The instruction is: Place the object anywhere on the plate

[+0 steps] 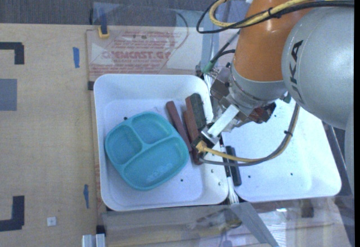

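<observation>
Brown slim sticks (174,118) lying lengthwise along right edge of teal divided plastic plate (147,157); gripper (253,111) further right, grip state unreadable.

Bare teal plate (147,153), brown sticks (175,119) and dark block (196,108) close along its right edge

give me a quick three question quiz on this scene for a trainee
1. Which bin holds the plate?
A) the view's left bin
B) the view's right bin
C) neither
2. True or false: the brown sticks lie in the same bin as the plate, to its right in the view.
3. Fill in: the plate has ___ compartments.
Key: 1 A; 2 true; 3 three.
</observation>
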Robot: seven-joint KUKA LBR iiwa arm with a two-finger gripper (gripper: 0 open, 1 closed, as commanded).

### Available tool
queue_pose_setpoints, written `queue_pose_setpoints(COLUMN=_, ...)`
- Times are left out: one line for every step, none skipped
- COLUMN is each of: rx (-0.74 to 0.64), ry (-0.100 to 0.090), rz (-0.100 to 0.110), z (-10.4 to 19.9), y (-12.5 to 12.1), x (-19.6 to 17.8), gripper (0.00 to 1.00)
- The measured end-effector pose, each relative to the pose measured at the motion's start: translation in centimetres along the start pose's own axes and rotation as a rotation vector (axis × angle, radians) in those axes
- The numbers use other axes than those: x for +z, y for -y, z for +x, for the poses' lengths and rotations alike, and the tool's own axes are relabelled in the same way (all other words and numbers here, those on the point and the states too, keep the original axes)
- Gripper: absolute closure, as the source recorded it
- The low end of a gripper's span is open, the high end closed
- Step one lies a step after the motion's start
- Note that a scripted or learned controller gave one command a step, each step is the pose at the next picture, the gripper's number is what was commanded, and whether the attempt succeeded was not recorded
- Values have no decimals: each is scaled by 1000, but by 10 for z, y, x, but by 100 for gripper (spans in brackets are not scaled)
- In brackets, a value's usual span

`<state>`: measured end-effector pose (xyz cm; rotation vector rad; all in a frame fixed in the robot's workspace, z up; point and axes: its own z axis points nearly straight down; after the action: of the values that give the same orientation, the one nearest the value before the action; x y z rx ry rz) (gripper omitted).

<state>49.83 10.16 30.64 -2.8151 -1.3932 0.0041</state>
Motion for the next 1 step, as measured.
queue_pose_setpoints(rx=443, ry=0, rz=1, z=103, y=60, x=115, gripper=100)
